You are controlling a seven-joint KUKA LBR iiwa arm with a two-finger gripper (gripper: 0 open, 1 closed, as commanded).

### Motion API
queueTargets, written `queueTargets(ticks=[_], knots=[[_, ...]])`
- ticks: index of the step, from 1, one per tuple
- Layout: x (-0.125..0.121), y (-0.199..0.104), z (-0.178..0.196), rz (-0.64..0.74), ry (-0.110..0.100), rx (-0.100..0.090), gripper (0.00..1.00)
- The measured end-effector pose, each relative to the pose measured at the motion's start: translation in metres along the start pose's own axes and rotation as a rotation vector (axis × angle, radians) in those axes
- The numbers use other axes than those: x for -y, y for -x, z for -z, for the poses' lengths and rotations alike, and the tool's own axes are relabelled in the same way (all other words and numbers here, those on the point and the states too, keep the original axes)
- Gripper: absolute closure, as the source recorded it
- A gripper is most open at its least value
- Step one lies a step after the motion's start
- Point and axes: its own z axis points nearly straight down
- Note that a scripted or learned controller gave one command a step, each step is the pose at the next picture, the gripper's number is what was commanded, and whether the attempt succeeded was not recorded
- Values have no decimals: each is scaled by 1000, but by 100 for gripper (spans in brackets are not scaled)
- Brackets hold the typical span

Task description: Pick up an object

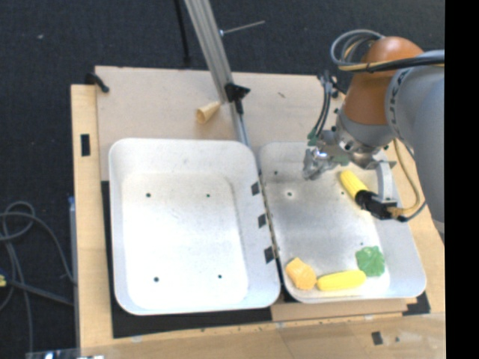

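My gripper (314, 163) hangs over the far end of the right bin (322, 223), close to its back rim. Three objects lie at the bin's near end, well away from the gripper. An orange-yellow block (301, 273) sits by the near left corner. A long yellow piece (341, 280) lies just right of it along the front rim. A crumpled green object (370, 260) rests above that piece's right end. I see nothing held at the gripper.
The left bin (187, 223) lies beside the right one, their rims meeting along a joint with black clips. A slanted aluminium post (213, 51) rises behind the bins. A small tan cork-like piece (208, 111) lies on the bench behind the left bin.
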Motion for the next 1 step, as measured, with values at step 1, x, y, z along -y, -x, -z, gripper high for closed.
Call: queueTargets(ticks=[1], knots=[[5,6,48,-4,-1,1,100]])
